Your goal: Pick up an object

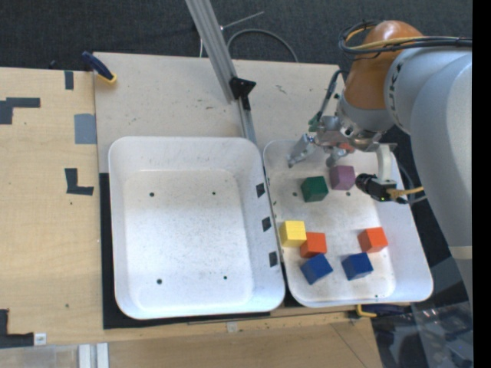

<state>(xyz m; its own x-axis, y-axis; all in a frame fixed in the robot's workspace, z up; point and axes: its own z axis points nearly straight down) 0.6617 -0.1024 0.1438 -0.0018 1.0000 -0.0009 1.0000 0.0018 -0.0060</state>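
bench, two shallow white bins side by side; left bin (130,167) lay well apart from the arm; right bin (410,278) held seven cubes; green cube (314,188) sat toward the bin's far end, with a purple cube (342,177) just beside it on the right; yellow cube (292,232) lay near the bin's left wall, touching an orange cube (313,244) at its lower right; blue cube (315,268) sat just below that orange one; a second blue cube (357,265) lay beside it to the right, with a second orange cube (372,239) just above it; grey arm (430,106) with its orange band (376,67) reached in from the right; gripper (318,150) hung over the far end of the right bin, near the green and purple cubes, above them in the picture; its fingers (298,156) stood apart, spread open, with no cube seen between them; none of the cubes was lifted, all rested on the bin floor; a slanted metal rail (211,33) crossed the bench above the left bin.
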